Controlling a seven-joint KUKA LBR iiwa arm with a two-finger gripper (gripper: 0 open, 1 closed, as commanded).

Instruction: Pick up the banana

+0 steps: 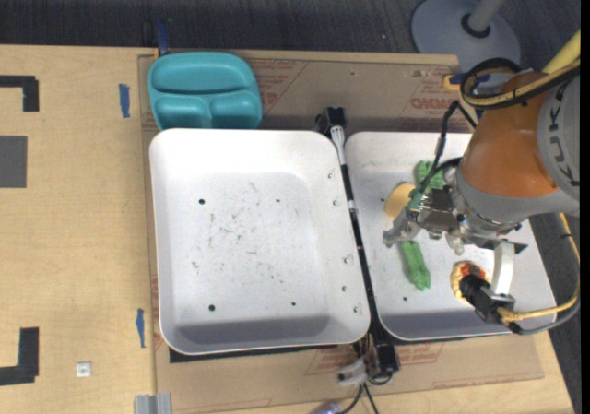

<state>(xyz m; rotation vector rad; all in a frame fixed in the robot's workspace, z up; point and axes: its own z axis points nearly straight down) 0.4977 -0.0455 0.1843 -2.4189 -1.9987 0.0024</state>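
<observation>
Bright, even light (soft shadows), perhaps slightly blurred.

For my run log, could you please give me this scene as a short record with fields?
tool: above the right bin, close to the banana
banana: yellow, in the right bin, partly hidden by the arm
green elongated item: in the right bin, just in front of the tool
orange item: in the right bin, partly hidden
teal divided tray: behind the left bin
</observation>
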